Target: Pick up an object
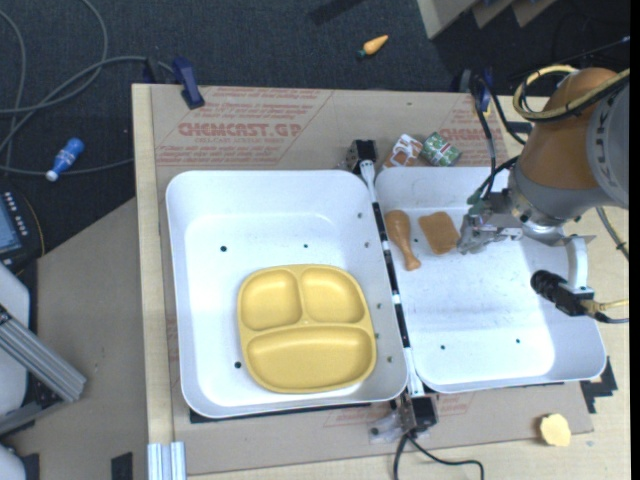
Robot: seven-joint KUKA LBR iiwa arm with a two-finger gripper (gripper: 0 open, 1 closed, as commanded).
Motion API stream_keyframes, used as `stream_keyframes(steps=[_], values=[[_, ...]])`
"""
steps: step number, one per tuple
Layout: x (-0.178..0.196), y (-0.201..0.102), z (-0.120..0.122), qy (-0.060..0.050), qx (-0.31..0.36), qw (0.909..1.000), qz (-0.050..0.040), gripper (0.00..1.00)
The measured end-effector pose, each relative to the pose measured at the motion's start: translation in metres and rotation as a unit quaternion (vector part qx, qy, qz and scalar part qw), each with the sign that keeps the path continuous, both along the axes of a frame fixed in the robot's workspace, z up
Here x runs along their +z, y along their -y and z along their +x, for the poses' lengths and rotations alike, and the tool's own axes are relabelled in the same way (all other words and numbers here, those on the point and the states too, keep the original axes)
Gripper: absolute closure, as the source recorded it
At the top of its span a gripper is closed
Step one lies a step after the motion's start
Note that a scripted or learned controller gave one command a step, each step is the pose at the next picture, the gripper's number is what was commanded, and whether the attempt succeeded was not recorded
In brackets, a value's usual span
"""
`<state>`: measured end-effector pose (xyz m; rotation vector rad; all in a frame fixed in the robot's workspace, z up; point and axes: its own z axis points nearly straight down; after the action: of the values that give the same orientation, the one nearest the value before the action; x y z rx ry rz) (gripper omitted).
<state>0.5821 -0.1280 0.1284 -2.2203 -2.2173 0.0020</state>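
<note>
The arm [575, 153] reaches in over the right bin [500, 358], and its pincer [478, 230] sits low over the upper part of that bin. Whether the pincer is open or closed cannot be told; nothing is seen gripped in it.

A tan block [438, 232] lies on the bin floor just left of the pincer, close to it; contact cannot be confirmed. Further left, beside the block, lies a brown drumstick [402, 238], near the bin's left wall.

Well to the left of the pincer and lower in view, a yellow tray [305, 328] with three compartments rests in the left bin [200, 218].

Above the pincer, outside the bins, small packets [425, 149] lie on the board [250, 118]. Below and to the right, a yellow piece [554, 429] lies on the bench past the right bin's lower corner. An orange item [374, 44] and a blue bottle [66, 157] lie on the dark floor, well apart from the pincer.
</note>
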Motion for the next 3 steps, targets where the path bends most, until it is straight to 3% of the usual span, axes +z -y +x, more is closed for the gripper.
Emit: stream_keyframes(steps=[1, 2, 3], values=[[-0.002, 0.0, 0.002, 0.001, 0.0, 1.0, -0.0004, 0.0], [-0.046, -0.008, 0.072, 0.004, 0.003, 1.0, -0.0014, 0.0], [-0.032, -0.007, 0.07, 0.004, 0.002, 1.0, -0.0017, 1.0]])
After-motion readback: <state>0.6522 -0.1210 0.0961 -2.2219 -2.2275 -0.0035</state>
